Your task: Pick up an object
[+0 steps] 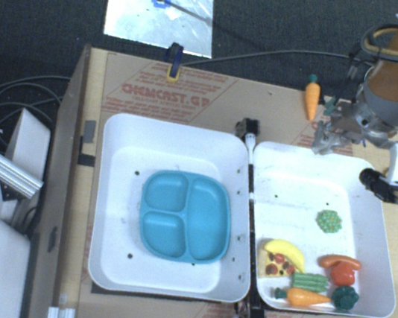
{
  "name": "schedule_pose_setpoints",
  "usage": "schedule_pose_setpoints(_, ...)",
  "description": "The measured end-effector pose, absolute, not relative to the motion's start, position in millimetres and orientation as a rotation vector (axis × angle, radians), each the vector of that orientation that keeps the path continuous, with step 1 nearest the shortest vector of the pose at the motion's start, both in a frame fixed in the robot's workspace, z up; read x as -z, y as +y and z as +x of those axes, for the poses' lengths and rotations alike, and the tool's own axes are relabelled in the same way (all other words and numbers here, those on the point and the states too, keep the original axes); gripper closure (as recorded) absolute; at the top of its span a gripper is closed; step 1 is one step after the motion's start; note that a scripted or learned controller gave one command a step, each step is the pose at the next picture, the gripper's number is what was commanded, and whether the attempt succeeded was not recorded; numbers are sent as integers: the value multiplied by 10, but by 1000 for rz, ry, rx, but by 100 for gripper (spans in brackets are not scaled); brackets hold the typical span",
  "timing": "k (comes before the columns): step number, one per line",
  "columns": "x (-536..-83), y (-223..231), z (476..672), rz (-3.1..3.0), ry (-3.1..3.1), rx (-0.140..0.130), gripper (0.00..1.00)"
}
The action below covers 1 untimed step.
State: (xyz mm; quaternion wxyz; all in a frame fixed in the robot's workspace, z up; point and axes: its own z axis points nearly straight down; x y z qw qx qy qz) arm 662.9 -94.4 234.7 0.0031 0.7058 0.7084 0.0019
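On the brown cardboard-covered worktop [195, 93], the left shallow white plastic bin [120, 156] holds a light blue plastic plate with three compartments [185, 215], lying flat near the bin's middle. Just right of it, touching along a shared edge, the right shallow white plastic bin [293, 182] carries a cluster of toy foods in its near half: a yellow plastic banana [286, 250] touching a small pizza slice with red dots [277, 265], an orange carrot with green beans [305, 291] along the front wall, a round green knobbly piece, perhaps grapes, [329, 221] standing apart toward the middle, a red tomato-like piece [341, 269], and a dark green broccoli floret [346, 297] at the front right corner. A second small orange carrot [312, 99] lies on the worktop beyond the bins. The metal two-finger gripper [328, 141] hangs over the far rim of the right bin, well apart from the foods; its jaws are blurred, so I cannot tell how wide they stand.
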Motion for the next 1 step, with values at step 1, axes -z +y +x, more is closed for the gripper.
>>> schedule_pose_setpoints(1,-1843,-571,6672,2216,2226,-2,100)
